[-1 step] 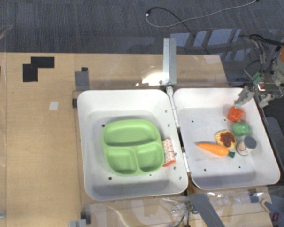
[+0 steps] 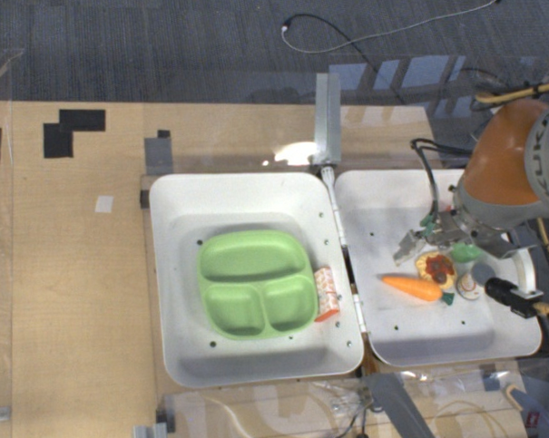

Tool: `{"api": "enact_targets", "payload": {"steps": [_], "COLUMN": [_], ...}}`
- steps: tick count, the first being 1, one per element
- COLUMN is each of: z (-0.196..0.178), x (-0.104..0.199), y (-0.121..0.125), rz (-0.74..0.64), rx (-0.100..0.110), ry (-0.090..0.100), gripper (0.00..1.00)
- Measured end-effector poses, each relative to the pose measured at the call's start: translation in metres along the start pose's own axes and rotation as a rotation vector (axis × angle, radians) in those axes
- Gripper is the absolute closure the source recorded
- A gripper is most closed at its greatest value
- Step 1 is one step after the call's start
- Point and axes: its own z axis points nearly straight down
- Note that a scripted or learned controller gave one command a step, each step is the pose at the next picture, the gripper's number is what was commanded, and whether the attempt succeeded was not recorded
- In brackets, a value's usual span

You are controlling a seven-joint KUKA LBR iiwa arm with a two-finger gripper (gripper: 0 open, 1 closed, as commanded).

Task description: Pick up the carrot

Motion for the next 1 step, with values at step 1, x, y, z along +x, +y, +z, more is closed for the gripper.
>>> {"api": "enact_targets", "payload": {"steps": [1], "z": [-0.0587], "x": [0.0594], "y": [-0.0468], "rz": [0.329], "rx": [-0.001], "ry": [0.001], "gripper": [0.00]}}
